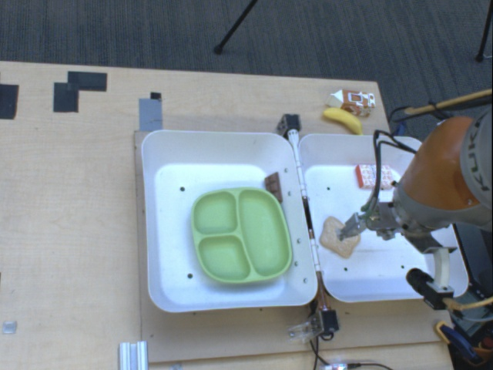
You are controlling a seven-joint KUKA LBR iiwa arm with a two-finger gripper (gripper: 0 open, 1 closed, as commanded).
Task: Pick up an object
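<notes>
Toast slice [339,237] lies flat, long axis tilted, right bin [385,284].

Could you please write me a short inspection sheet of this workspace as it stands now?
Surface: wooden bench bearing a left bin and a right bin side by side.
Job's things: tan slice and red-white packet in the right bin; green divided plate and small brown piece in the left bin.
Clutter: banana and small carton on the bench behind the right bin; dark tape patches at the far left.
Grippers: claw low at the slice's right edge; grip unclear.
Cables: black cable near the arm; wires at the front edge.
Surroundings: grey carpet, a stand leg.
</notes>
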